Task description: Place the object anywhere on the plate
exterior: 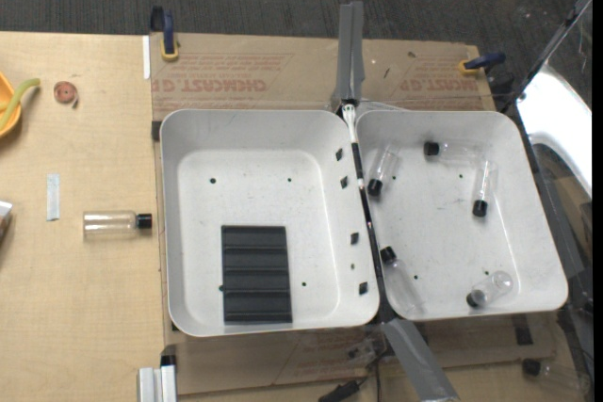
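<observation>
Vials (clear, black caps) lie apart in the right bin (528,202): one vial (382,172) by the dividing wall, a second vial (480,188) toward the right, a third vial (492,287) in the front corner. The ribbed black plate (254,275) lies flat in the left bin (188,193), near its front wall. Claw state: cannot tell.

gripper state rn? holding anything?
Gripper: not in frame, so its state can't be read. Clear vials lie loose in the right bin; the black ridged plate sits bare in the left bin.
</observation>
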`<state>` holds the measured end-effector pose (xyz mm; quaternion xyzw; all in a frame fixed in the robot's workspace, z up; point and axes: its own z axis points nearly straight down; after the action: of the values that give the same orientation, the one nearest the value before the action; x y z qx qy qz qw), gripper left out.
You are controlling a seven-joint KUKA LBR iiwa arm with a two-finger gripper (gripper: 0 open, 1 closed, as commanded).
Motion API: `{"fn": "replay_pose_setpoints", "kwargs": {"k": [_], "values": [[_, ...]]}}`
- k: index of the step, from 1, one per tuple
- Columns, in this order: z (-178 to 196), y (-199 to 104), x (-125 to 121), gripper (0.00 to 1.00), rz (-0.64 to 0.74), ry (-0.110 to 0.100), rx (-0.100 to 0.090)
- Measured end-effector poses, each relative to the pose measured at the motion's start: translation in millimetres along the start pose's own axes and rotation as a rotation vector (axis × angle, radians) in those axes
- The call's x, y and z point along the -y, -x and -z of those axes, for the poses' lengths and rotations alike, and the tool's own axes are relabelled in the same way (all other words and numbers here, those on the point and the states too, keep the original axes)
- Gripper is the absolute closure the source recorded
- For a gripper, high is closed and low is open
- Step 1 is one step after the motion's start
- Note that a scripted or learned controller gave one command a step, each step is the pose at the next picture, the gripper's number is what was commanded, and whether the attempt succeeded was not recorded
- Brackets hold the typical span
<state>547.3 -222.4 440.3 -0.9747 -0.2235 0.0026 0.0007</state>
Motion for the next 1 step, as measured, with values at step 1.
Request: {"fn": "replay_pose_setpoints", "kwargs": {"k": [1], "values": [[-3.7,-92.2,19.3,0.0,-0.098,0.001,0.0]]}}
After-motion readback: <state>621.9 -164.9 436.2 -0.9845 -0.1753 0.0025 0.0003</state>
